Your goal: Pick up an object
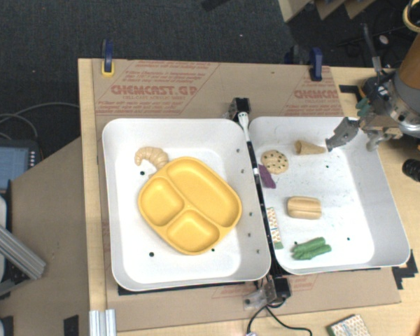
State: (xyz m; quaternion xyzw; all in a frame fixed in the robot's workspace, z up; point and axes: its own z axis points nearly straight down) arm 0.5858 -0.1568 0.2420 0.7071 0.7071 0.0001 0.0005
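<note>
My tool [355, 133] hangs open and empty, at three o'clock of the cone [309, 148], probably my target.

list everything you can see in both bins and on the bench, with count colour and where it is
left bin: 1, white, left half of the bench
right bin: 1, white, right half of the bench
divided plate: 1, yellow, three compartments, middle of the left bin
croissant: 1, tan, left bin, touching the plate's upper left rim
cookie: 1, tan with dark chips, upper left of the right bin
cone-shaped piece: 1, tan, top of the right bin, right of the cookie
purple piece: 1, purple, right bin by its left wall, below the cookie
bread roll: 1, tan, middle of the right bin
green vegetable: 1, green, lower part of the right bin
clamps: 2, blue, bench's far edge
arm: 1, grey, from the right
hand: 1, grey, over the right bin's upper right
</note>
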